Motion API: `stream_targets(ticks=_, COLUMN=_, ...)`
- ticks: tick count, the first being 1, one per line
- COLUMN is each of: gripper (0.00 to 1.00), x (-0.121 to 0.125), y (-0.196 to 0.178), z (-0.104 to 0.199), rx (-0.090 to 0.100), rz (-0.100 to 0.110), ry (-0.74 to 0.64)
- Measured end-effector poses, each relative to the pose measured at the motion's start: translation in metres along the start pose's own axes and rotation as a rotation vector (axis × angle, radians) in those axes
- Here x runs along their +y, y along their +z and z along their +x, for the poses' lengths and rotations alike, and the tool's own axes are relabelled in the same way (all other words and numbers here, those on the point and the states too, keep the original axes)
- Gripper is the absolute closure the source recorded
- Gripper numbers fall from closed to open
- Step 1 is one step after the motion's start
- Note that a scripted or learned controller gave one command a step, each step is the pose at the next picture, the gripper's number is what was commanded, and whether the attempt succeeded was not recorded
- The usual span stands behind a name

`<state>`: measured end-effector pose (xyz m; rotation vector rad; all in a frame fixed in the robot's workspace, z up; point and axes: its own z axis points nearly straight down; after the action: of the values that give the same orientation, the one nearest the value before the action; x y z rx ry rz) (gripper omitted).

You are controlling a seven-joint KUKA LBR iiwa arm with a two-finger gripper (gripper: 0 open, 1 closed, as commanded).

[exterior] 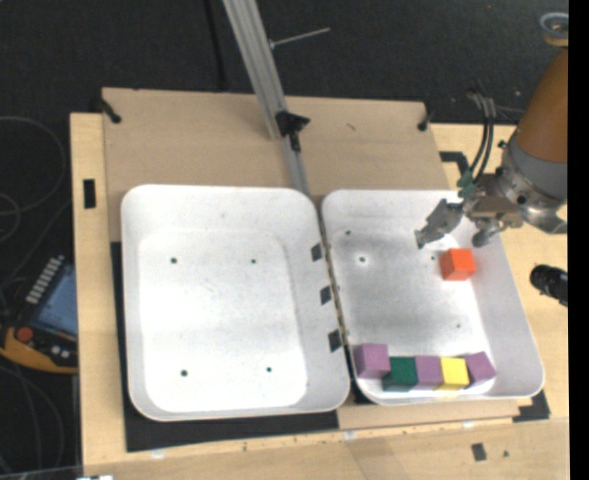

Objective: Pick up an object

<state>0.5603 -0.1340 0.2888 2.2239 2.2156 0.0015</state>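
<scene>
An orange cube (458,264) lies in the right bin (394,298), toward its far right side. My gripper (461,227) hangs just above and behind the cube, its two fingers (434,225) spread apart and nothing between them. Along the bin's front edge sits a row of blocks: a purple one (373,358), a green one (402,372), another purple (429,369), a yellow one (456,371) and a purple one (480,366) at the right end.
The left bin (224,298) lies beside the right one, with a hinged divider (329,288) between them. A metal pole (264,68) rises from the bench's back. Cables and a handheld controller (34,318) lie on the floor at left.
</scene>
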Motion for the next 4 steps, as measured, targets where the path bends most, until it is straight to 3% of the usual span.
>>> stream_targets(ticks=1, gripper=0.0, x=-0.04, y=-0.034, z=-0.007, rx=-0.001, rz=-0.003, ry=-0.003)
stream_targets(ticks=2, gripper=0.0, x=0.022, y=0.017, z=0.016, rx=0.0, rz=0.003, ry=-0.009)
stream_targets(ticks=3, gripper=0.0, x=0.003, y=-0.031, z=0.036, rx=0.0, rz=-0.003, ry=-0.008)
stream_targets(ticks=4, gripper=0.0, x=0.007, y=0.075, z=-0.011, rx=-0.001, rz=0.009, ry=0.0)
